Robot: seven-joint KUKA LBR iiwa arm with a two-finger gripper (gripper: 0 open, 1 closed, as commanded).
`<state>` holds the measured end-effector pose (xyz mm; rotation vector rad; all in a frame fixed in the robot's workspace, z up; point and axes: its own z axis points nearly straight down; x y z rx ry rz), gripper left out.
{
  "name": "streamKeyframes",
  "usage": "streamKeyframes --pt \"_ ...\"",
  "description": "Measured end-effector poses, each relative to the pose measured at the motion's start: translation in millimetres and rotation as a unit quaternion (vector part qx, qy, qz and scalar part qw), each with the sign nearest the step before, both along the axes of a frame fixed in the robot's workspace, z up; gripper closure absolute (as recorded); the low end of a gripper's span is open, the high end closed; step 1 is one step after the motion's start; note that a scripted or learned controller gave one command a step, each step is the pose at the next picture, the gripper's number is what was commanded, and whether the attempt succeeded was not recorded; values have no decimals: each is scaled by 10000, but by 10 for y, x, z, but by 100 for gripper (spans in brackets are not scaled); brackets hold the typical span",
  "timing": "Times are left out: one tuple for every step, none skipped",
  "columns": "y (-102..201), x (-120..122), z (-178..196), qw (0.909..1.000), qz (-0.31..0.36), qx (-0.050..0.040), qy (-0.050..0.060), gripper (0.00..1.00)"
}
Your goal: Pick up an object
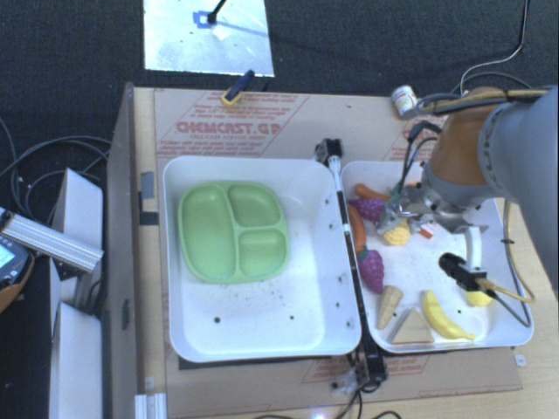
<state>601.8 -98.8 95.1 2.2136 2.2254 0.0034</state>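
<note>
My claw (pixel 403 209) sits low over the upper-left part of the right bin (pixel 507 334), its metal tip down among the toy food; I cannot tell how it is set, the tip being too small and cluttered to read. The nearest piece is a small yellow corn-like lump (pixel 396 233), knobbly, just beside the tip; whether they touch I cannot tell. Two bins on the bench, both shallow, white, smooth plastic with rounded corners. The left bin (pixel 188 321) bears one pale green divided plate (pixel 233 231), three compartments, glossy, with dark specks scattered on the floor beside it. Counted in the right bin: two purple grape clusters, bumpy, one up by the tip (pixel 371 209) and one lower by the dividing wall (pixel 372 270); one orange carrot (pixel 356 226), long axis running up and down along that wall; one banana (pixel 444 317), curved, long axis slanting from upper left to lower right; one tan cone (pixel 388 302), point towards the near rim; one tan wedge (pixel 412 328); one small yellow block (pixel 478 298) near a black part of my arm.
</note>
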Motion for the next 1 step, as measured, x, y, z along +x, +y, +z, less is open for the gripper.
streamKeyframes --pt "816 184 904 10000 -2 10 -5 100"
